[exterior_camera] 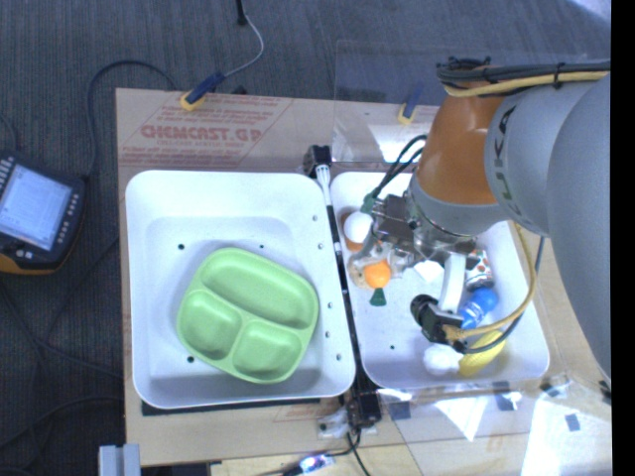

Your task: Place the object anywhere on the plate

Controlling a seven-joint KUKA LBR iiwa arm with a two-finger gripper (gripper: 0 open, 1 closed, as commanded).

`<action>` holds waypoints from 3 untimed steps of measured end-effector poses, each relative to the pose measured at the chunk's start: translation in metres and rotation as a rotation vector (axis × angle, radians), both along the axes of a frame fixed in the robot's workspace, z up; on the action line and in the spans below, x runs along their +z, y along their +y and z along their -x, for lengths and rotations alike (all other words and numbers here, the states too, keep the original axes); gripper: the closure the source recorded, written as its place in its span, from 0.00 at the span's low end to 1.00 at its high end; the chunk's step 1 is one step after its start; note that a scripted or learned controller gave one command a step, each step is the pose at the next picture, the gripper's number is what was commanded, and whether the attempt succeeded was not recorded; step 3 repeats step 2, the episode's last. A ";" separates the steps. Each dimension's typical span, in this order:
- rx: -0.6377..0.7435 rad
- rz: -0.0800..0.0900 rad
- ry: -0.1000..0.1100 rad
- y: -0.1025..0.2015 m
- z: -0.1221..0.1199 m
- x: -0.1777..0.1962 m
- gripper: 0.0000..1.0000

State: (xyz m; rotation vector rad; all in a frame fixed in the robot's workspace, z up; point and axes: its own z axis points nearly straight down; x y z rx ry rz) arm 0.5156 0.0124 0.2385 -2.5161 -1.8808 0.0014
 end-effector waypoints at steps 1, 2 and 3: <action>-0.148 0.003 0.009 0.049 -0.024 -0.043 1.00; -0.149 0.004 0.007 0.048 -0.024 -0.042 0.00; -0.149 0.004 0.007 0.048 -0.024 -0.042 0.00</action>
